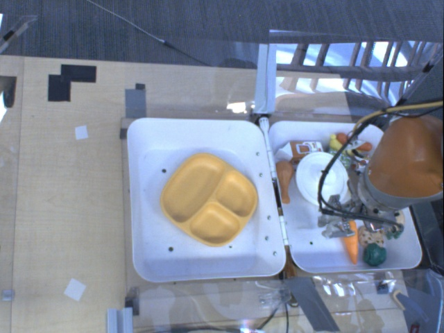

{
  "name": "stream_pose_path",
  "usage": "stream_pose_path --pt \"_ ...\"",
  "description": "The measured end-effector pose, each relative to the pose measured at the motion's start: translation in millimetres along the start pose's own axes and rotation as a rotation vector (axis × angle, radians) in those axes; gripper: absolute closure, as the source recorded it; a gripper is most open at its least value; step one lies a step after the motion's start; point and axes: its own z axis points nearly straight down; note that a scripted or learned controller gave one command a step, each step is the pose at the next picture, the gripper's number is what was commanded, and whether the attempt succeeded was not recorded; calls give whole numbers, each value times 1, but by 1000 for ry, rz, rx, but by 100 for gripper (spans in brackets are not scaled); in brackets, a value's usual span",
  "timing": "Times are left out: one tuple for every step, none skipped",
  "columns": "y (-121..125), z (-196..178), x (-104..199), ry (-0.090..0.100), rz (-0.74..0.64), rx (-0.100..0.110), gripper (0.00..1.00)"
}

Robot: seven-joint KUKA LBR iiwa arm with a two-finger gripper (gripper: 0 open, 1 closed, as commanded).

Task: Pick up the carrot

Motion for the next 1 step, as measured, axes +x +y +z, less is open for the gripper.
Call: stream_pose_path --pt "-14 -61 -1 -2 -195 2 100"
